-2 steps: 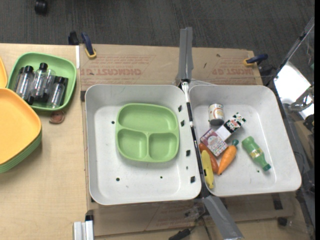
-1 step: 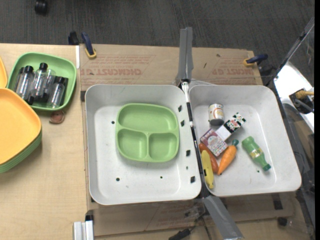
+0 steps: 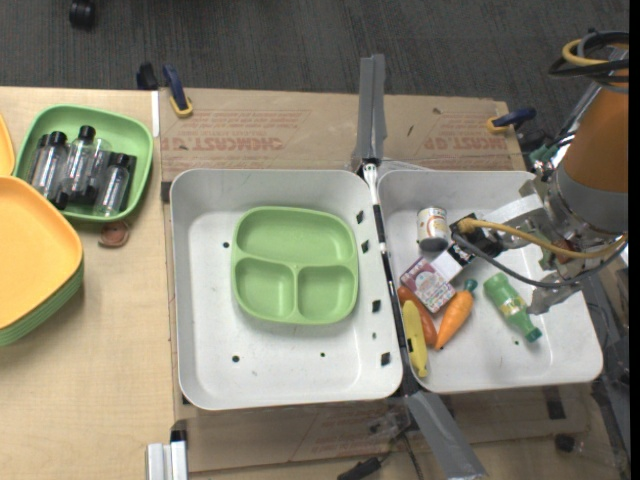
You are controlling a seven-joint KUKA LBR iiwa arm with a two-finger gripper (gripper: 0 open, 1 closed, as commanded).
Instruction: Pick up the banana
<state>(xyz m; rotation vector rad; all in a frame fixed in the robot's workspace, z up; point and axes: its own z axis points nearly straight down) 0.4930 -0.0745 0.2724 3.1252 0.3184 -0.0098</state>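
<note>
The tool — open or closed, I cannot tell — should reach past the carrot to the banana, straddling its middle crosswise.

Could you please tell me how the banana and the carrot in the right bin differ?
The banana is yellow; the carrot is orange with a green top. The banana lies against the right bin wall beside the other bin; the carrot slants nearer the middle. Both lie flat in that bin.
</note>
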